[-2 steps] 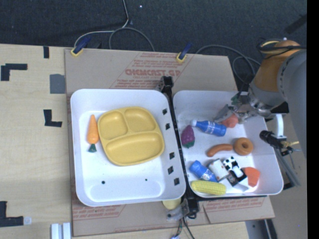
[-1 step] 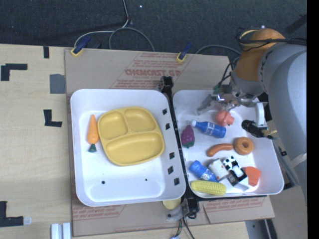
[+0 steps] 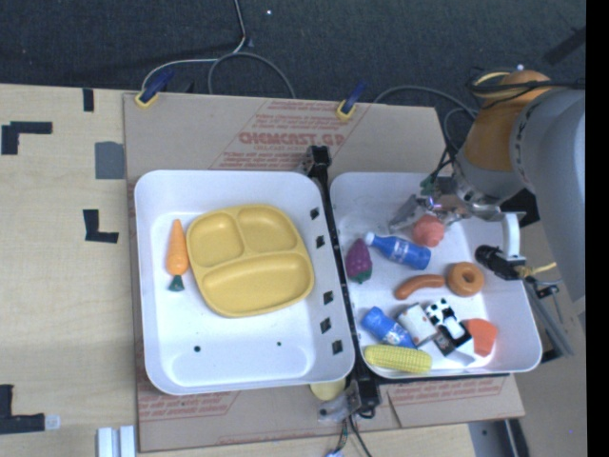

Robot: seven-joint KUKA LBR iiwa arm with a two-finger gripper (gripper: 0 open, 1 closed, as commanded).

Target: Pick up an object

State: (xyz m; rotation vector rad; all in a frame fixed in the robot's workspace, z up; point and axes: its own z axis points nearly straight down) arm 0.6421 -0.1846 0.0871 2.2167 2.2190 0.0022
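Toys crowd the right bin (image 3: 381, 184): purple eggplant (image 3: 359, 260) by its left wall, blue bottle (image 3: 400, 249), corn (image 3: 398, 358) at the front edge, sausage (image 3: 420, 285), donut (image 3: 465, 279). Left bin (image 3: 157, 331) carries an orange carrot (image 3: 177, 248) beside a yellow divided plate (image 3: 250, 259). Gripper (image 3: 425, 213) sits low near the right bin's back edge, fingers closed around a pink toy (image 3: 430, 230).

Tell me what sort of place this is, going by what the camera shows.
Probably a robotics lab bench set up for grasping trials. Two white bins sit clamped on cardboard, cables trail over it, and toy food such as a plastic corn cob and carrot fills in for real objects, beside a robot arm.
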